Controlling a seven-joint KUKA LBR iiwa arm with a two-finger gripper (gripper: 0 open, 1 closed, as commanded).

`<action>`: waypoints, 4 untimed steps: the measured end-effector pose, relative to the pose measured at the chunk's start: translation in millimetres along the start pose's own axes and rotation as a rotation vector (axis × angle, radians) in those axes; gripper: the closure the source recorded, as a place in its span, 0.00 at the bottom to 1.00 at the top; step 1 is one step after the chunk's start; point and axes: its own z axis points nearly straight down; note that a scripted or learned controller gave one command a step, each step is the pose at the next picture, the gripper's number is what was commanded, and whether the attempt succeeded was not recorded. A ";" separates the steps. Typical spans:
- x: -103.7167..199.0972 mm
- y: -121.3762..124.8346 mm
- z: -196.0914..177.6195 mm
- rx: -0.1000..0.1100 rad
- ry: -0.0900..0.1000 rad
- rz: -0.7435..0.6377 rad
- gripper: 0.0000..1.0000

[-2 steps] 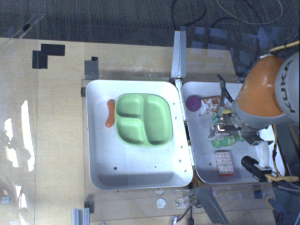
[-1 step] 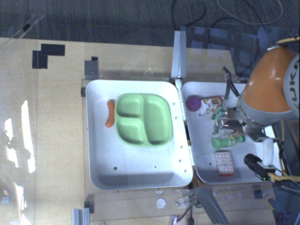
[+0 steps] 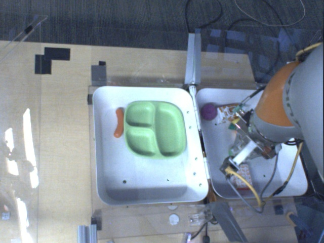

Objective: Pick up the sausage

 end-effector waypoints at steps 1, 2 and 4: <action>81.5 16.1 -0.3 -0.001 0.000 -0.301 1.00; 102.1 11.2 -117.4 -0.004 0.002 -0.654 1.00; 109.0 68.3 -81.0 -0.003 0.001 -0.746 1.00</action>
